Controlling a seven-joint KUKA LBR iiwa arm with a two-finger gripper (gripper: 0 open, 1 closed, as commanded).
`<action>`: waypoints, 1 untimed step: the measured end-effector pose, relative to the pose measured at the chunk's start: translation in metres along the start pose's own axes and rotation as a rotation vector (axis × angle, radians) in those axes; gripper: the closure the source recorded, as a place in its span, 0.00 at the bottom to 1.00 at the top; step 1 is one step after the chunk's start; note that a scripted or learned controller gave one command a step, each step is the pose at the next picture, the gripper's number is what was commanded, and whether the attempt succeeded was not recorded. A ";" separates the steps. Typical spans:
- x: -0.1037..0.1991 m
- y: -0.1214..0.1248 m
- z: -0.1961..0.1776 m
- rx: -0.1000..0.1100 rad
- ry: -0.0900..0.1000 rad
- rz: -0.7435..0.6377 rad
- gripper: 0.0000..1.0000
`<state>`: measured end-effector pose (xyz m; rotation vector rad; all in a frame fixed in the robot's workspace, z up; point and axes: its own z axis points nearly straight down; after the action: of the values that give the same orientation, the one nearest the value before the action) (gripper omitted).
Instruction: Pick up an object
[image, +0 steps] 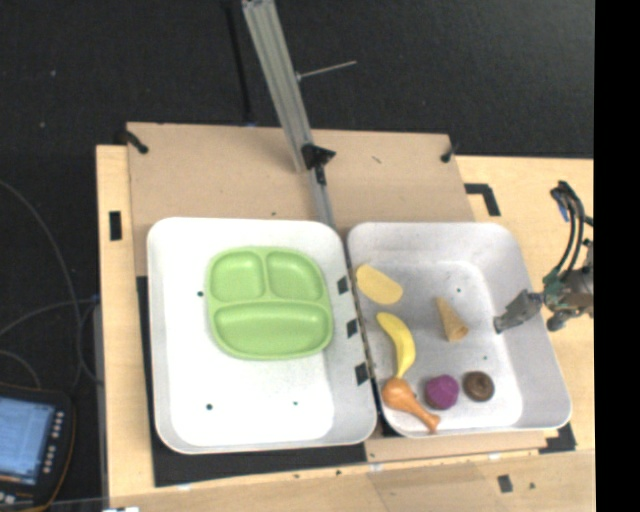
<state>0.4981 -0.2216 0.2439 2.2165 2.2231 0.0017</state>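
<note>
A wooden bench (280, 180) is seen across most of the frame, and two shallow white bins are borne on it side by side. The left bin (190, 400) takes up the centre-left of the picture; a green divided plate (270, 303) with three compartments is laid flat in its upper half. The right bin (500, 250) fills the centre-right, and all the small objects are gathered in its lower-left part. A slanted metal pole (280, 85) is seen running from the top centre down to the gap between the bins.

At the right edge of the frame, level with the middle of the right bin, the gripper (512, 313) is found just over the bin's right rim — nothing is seen between its fingers, and whether they are spread or closed cannot be told.

Among the objects, a yellow banana (398, 342) is laid near the bin's left wall, with a pale yellow, chip-like piece (379, 285) above it. An orange drumstick-shaped toy (409, 402) is placed at the lower left corner, just beside a purple ball (441, 391). A tan cone (451, 320) lies near the middle — well apart from the gripper. A small brown doughnut (479, 386) sits right of the purple ball.
</note>
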 end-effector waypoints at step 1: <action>0.000 0.000 0.000 0.000 0.000 0.001 0.00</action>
<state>0.4981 -0.2216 0.2439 2.2175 2.2221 0.0024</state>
